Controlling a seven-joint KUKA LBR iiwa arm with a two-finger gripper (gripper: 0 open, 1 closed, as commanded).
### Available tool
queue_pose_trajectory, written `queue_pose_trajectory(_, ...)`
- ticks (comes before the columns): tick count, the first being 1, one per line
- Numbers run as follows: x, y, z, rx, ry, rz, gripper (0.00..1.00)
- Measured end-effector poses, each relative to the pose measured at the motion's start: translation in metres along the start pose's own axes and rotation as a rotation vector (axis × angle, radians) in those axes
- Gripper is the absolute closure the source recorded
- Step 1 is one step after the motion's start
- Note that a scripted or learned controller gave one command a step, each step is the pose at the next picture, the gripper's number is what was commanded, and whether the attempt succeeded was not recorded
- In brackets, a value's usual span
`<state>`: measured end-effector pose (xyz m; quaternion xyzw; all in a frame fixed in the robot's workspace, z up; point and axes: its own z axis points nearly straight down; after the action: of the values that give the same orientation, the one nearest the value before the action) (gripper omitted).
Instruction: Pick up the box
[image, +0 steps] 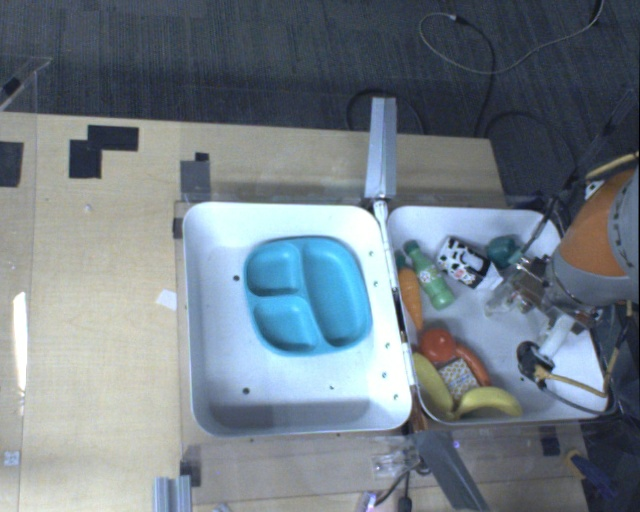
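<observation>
Wooden bench (100, 300), two white bins (215, 330), dark carpet (200, 60).

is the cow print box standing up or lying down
Lying down, tilted. The small black-and-white cow-print carton box rests on its side on the floor of the right white bin, beside the green plastic bottle.

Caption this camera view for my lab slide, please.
Robot arm's gripper hovers in the right bin near the black-and-white box; a blue tray fills the left bin.
</observation>
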<state>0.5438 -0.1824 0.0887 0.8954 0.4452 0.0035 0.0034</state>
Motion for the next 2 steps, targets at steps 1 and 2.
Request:
queue_pose_trajectory(1,0.054,0.056,-0.148,0.005,-0.002,0.068,0.00)
queue_pose_trajectory(2,0.046,0.008,0.001,0.002,0.003,-0.089,0.00)
